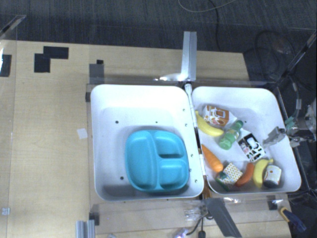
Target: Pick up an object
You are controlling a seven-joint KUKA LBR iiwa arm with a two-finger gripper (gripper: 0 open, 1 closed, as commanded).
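no single target is fixed by the task; candidates are heaped in the right bin. a banana is seen along the left wall, touching an orange-and-white packet above it. a green bottle is tilted just beside them, with a black-and-white carton to its right. a carrot lies lower left; near the front rim a patterned block, a red-orange piece, a second small banana and a grey can are packed together, touching.

the gripper is seen at the bin's right rim, above the wall, nothing between its parts; whether its fingers are wide or narrow cannot be told.

the carton is judged the best pick: nearest, fairly free on its sides. a descent straight over it is advised, jaws set across its short width, clear of the bottle.

a blue divided tray sits in the left bin.
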